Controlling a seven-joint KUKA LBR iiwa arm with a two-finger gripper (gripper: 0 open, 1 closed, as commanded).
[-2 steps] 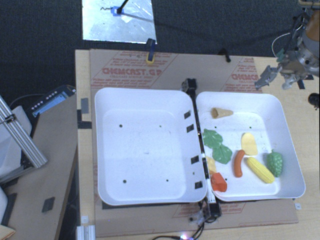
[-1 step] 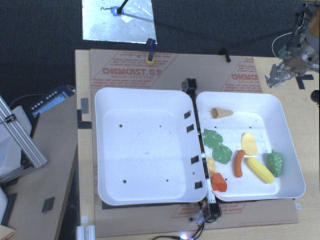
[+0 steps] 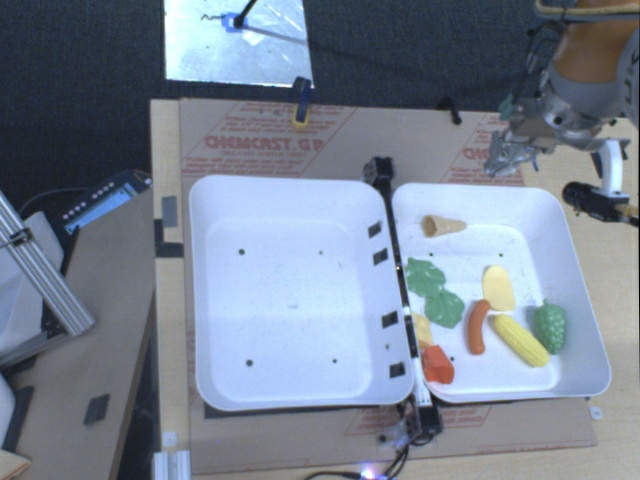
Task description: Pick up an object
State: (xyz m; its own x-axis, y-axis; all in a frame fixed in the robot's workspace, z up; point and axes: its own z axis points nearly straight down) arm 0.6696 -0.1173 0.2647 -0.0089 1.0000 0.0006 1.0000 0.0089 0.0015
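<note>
Hovering gripper [image 3: 503, 158] above right bin's [image 3: 585, 273] far rim; we cannot tell jaws' state. Risks: clipping rim; sausage [image 3: 478, 326] touching corn [image 3: 520, 339], double-grab likely.

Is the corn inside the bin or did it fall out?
Inside. The corn lies flat on the right bin's floor, between the sausage and the broccoli.

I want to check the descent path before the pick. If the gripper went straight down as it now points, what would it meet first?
Probably the cardboard sheet, just beyond the far rim of the right bin. The gripper hangs outside that bin, away from the toy food, though depth is hard to judge from this slanted view.
</note>
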